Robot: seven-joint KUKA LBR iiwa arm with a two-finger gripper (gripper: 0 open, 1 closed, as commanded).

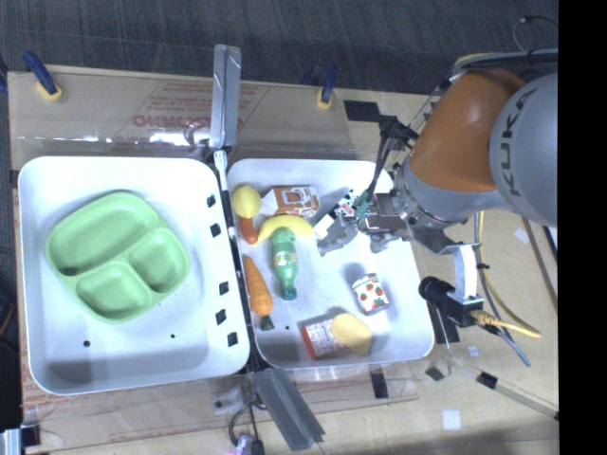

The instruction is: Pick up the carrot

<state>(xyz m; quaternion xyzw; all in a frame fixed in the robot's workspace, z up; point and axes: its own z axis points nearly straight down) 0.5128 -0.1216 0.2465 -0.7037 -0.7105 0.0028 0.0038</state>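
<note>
1. A pale wooden worktop [531, 368] is carrying two shallow white bins over a dark ribbed floor [285, 12].
2. The left bin [38, 349] is holding a smooth green divided tray [117, 254].
3. The carrot [257, 287] is lying tapered along the right bin's [417, 344] left wall, just beside a glossy green bottle [284, 263].
4. The claw [334, 233] is hovering above that bin; I cannot tell, through blur, how it is set.

The carrot [257, 289] lies by the right bin's [410, 341] left wall (green bottle [284, 263] beside).
</note>
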